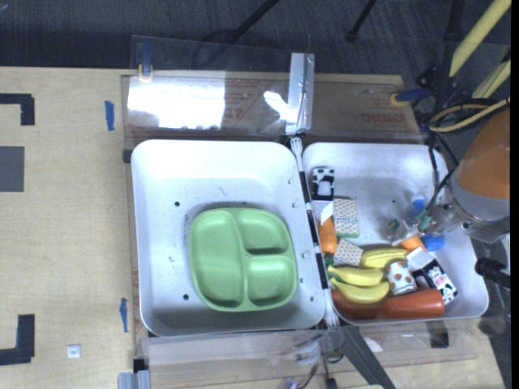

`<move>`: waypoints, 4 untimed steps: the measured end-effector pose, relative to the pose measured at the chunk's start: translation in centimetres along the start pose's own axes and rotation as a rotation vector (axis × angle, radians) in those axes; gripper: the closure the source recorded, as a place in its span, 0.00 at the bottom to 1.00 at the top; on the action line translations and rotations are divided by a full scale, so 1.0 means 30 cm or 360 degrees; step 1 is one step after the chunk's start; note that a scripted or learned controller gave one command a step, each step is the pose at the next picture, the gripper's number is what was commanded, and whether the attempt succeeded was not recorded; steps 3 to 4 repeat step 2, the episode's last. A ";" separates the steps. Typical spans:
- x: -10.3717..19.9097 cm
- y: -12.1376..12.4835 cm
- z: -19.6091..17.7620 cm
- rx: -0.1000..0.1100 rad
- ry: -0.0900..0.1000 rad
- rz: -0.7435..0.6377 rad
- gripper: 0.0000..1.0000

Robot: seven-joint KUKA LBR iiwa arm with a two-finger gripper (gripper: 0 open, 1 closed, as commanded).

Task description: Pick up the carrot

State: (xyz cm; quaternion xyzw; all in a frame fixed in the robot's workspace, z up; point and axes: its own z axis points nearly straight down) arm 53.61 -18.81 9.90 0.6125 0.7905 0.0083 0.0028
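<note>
Likely light, stiff and slick, the carrot (327, 237) by the right bin's (474, 278) left wall suits a mid-body grasp; I cannot tell the gripper's (428, 224) state.

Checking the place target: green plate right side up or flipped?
Right side up. The green plate lies flat in the left bin, its three hollows facing up.

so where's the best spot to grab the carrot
Probably mid-length, from above. The carrot lies flat along the right bin's near wall, with a banana against its left end and a small toy behind it. The middle looks clearest.
</note>
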 end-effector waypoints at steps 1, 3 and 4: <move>-0.050 -0.168 -0.146 -0.0016 -0.0024 -0.0375 1.00; 0.192 -0.035 -0.316 0.0022 -0.0012 -0.0093 1.00; 0.192 -0.035 -0.316 0.0022 -0.0012 -0.0093 1.00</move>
